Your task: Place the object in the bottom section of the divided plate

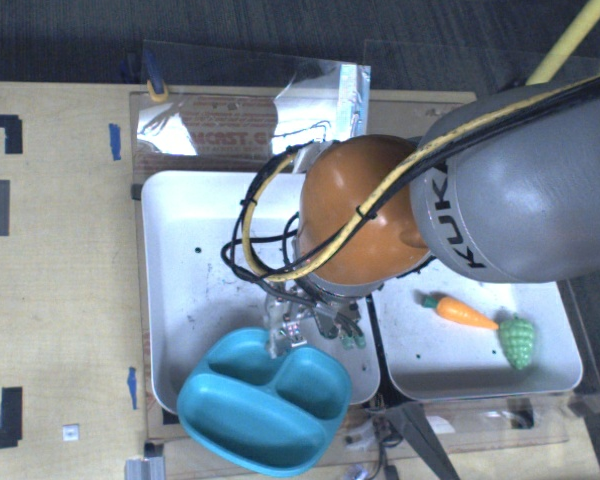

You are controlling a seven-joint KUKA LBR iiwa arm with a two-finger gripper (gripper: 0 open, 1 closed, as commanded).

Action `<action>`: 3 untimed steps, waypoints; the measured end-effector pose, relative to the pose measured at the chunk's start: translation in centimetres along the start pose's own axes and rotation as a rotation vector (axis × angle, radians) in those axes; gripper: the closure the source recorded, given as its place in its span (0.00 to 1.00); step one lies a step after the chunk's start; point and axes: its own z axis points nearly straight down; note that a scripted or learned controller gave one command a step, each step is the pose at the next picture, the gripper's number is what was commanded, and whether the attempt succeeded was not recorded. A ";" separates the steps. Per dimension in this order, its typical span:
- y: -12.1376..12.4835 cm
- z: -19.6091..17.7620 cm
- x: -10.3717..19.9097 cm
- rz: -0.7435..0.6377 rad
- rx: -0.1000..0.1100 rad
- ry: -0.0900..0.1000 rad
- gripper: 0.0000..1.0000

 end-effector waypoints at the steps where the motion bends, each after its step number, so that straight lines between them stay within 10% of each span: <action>1: 0.5 -4.4 -1.0 -0.278 0.000 0.001 1.00; 3: -7.6 3.7 -3.4 -0.276 0.000 0.001 1.00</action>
